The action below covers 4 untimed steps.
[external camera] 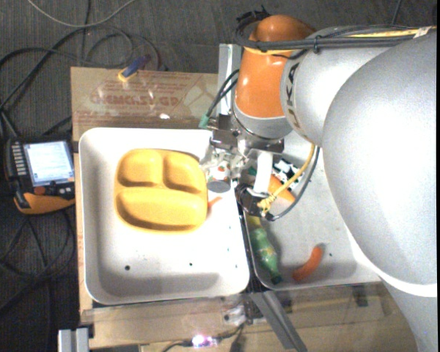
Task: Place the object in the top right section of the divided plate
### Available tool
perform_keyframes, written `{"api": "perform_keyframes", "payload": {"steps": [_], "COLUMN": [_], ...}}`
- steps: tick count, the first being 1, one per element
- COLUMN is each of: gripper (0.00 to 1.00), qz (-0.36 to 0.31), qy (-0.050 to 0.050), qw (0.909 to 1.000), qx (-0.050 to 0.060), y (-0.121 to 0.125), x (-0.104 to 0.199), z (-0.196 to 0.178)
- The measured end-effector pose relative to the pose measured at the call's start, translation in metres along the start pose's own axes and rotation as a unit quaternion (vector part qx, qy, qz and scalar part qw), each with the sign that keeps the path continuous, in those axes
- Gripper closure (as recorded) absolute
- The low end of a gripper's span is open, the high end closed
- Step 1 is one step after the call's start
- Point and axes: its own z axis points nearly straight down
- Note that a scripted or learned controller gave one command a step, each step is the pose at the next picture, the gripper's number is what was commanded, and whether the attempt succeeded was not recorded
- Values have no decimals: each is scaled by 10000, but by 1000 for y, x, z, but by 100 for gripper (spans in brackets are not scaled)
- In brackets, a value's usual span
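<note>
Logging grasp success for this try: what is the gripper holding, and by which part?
Cannot be told: the gripper sits at the yellow divided plate's right edge, its tip too cluttered to read.

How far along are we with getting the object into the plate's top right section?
Done: nothing yet; the yellow divided plate in the left bin holds no object in any section. In hand: the pincer hangs beside the plate's right edge; what it carries, if anything, is unclear. Left: the placement itself. An orange object lies in the right bin.

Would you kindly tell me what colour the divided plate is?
Yellow-orange; the divided plate shows clearly in the camera view, inside the left bin.
</note>
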Motion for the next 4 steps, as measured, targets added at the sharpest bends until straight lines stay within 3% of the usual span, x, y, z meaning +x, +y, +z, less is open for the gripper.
{"api": "perform_keyframes", "payload": {"steps": [1, 2, 3, 4], "gripper": [100, 100, 0, 0], "qz": [105, 393, 395, 1193], "qy": [-6, 9, 6, 5], "qw": [9999, 9992, 9992, 9929], "qx": [0, 12, 6, -7], "y": [26, 33, 33, 78], "x": [-5, 2, 2, 3], "z": [22, 31, 31, -188]}}
